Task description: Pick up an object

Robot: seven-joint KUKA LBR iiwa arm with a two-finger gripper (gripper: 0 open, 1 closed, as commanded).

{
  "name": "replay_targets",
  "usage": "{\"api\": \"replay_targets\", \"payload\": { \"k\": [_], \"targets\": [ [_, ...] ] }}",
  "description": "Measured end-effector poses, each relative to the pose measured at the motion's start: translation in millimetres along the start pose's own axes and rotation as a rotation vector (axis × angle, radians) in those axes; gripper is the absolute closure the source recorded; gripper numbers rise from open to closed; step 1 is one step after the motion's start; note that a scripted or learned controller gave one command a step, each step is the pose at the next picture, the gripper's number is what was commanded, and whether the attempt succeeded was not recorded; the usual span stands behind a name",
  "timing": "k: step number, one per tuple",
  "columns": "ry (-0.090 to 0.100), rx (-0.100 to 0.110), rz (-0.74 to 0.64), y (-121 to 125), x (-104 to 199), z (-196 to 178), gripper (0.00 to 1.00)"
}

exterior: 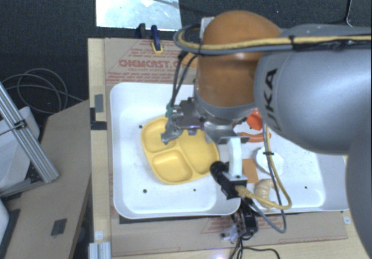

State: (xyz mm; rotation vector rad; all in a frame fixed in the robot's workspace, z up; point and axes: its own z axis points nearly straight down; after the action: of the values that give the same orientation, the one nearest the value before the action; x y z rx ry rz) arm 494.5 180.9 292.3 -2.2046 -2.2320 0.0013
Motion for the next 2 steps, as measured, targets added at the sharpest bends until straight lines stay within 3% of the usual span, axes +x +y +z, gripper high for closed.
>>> {"api": "replay_targets", "payload": {
  "k": [1,2],
  "targets": [
    [-0.007,0.008,0.016,-10.4,-47.0,116.7,0.00],
    [0.000,-0.015,0.009,-6.6,-56.5,14.2,0.00]
  ]
}}
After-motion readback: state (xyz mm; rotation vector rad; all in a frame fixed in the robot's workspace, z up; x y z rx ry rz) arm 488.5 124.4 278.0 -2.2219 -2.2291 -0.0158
